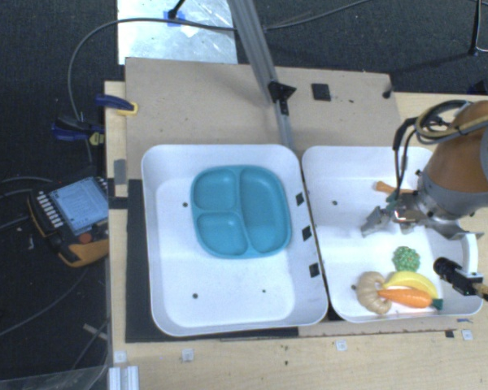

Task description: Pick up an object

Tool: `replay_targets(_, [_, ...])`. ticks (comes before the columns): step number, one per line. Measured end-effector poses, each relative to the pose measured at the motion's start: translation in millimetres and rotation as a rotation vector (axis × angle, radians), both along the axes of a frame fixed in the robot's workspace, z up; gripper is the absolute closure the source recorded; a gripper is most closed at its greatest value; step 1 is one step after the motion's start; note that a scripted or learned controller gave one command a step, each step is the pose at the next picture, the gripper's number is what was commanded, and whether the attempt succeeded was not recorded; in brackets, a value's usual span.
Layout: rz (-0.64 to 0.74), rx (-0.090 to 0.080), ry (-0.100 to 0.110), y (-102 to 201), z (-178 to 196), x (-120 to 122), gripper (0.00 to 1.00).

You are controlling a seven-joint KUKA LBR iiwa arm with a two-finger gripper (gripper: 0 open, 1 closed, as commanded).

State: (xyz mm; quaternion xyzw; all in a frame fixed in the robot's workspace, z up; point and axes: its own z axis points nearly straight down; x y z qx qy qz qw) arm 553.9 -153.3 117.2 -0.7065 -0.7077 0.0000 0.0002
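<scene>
The arm (pixel 464 165) reaches in from the right over the right bin (pixel 342 177), its gripper (pixel 388 215) low above the bare white floor near the bin's middle. Its fingers look slightly apart with nothing between them, though they are small and blurred. The toy food lies clustered in that bin's near right corner, apart from the gripper: a green broccoli (pixel 406 258), a yellow banana (pixel 415 281), an orange carrot (pixel 407 297) touching the banana, and a tan pastry (pixel 372 291) at their left. The left bin (pixel 167 299) holds a blue divided plate (pixel 241 210). No readable writing shows anywhere
</scene>
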Motion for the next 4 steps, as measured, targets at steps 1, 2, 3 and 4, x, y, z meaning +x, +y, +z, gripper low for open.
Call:
replay_targets(1, [-0.001, -0.002, -0.004, -0.7, 13.4, 0.9, 1.00])
replay_targets(2, [0.003, -0.001, -0.005, 6.4, 59.8, -0.7, 1.00])
replay_targets(3, [0.005, -0.002, -0.007, 5.5, 115.1, 11.1, 1.00])
replay_targets(4, [0.005, -0.001, -0.003, 5.6, 122.9, 12.0, 1.00])
